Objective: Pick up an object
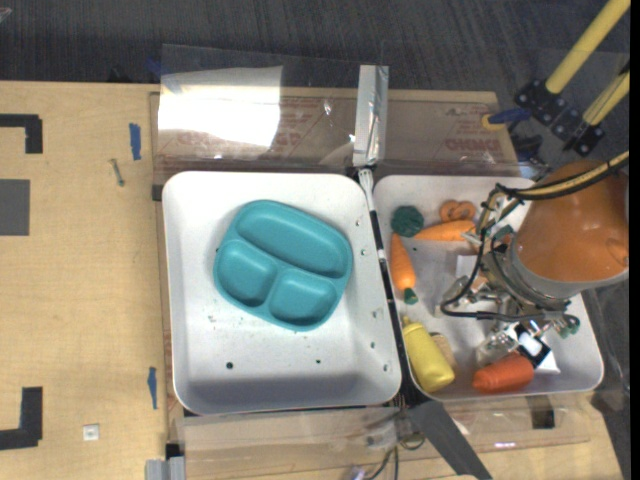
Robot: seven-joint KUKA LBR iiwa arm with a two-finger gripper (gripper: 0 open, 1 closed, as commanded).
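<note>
My arm's orange band [572, 236] hangs over the right bin [590, 368]. The gripper [512, 340] points down at the bin's front right, just above a red-orange object [503, 373]. A yellow bottle [428, 358] lies at the bin's front left. Along the left wall lies a slim carrot [402, 264]. At the back are a dark green piece [406, 218], a second carrot [446, 232] and a small orange piece [459, 209]. Cables and the wrist hide the middle of the bin.
The left bin [200, 348] holds a teal divided plate [283, 262]. A clear plastic panel [300, 118] stands behind both bins. Yellow rods with black clamps [560, 98] are at the upper right. The wooden bench [70, 268] stretches to the left.
</note>
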